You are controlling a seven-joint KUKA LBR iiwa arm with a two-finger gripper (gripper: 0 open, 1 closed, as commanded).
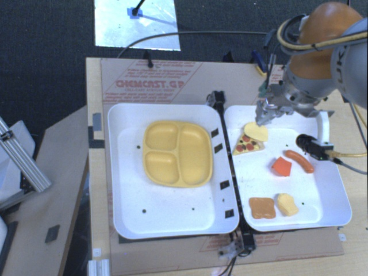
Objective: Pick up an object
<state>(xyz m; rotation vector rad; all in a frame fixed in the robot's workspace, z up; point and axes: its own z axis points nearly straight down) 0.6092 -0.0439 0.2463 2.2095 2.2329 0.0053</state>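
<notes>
Pincer (pixel 265 117) low over right white bin (pixel 330 180) (finger state: cannot tell), touching pale yellow chip-shaped toy (pixel 256 132) at bin's 11 o'clock. Pizza-slice toy (pixel 247 146) just below. Left bin (pixel 123 206) holds 1 yellow 3-compartment plastic plate (pixel 176 153), centre.

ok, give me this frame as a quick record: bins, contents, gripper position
left bin: yellow divided plate
right bin: pale yellow piece, pizza slice, sausage, orange-red block, toast, cheese chunk
gripper: above the pale yellow piece, at the right bin's far-left corner
grasp: cannot tell
</notes>
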